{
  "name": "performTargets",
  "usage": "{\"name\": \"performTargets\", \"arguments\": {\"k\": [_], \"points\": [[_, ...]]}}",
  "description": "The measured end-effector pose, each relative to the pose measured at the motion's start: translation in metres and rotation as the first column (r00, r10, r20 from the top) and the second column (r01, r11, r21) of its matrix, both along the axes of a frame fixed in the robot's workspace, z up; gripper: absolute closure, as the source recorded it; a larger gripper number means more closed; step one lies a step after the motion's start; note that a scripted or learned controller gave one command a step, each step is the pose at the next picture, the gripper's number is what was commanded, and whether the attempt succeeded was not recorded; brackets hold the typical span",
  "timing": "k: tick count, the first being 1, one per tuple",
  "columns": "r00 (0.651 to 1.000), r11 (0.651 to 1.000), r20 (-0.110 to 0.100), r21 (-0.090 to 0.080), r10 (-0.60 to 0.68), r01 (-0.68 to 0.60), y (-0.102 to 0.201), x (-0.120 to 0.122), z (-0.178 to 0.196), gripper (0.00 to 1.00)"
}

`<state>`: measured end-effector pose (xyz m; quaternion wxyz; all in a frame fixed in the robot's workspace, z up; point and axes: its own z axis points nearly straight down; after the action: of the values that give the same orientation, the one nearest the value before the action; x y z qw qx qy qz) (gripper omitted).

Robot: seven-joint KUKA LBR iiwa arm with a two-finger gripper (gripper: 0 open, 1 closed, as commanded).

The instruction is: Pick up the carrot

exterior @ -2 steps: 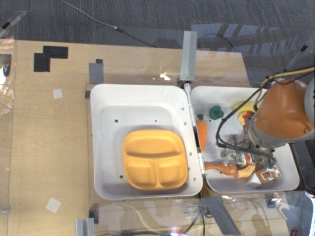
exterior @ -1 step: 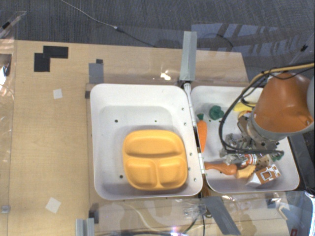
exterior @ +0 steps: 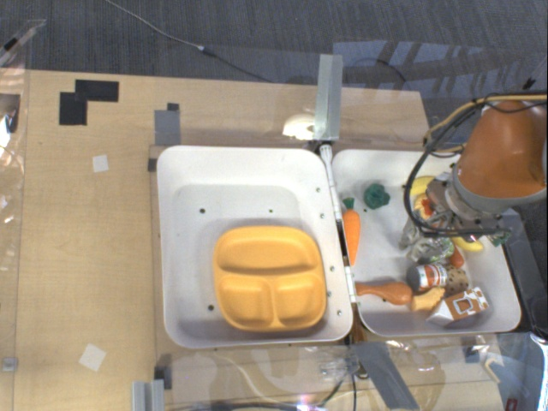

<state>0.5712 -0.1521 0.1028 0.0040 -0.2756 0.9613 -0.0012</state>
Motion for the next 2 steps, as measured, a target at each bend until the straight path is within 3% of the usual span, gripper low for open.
{"name": "performTargets", "arguments": {"k": [1,2], "points": [[0.973,0.973,0.002,-0.002,0.229,-0.229,-0.004,-0.022,0.040,1.00],[0.973,0.973,0.013,-0.004,0.229,-0.229,-0.002,-0.018,0.052,1.00]]}}
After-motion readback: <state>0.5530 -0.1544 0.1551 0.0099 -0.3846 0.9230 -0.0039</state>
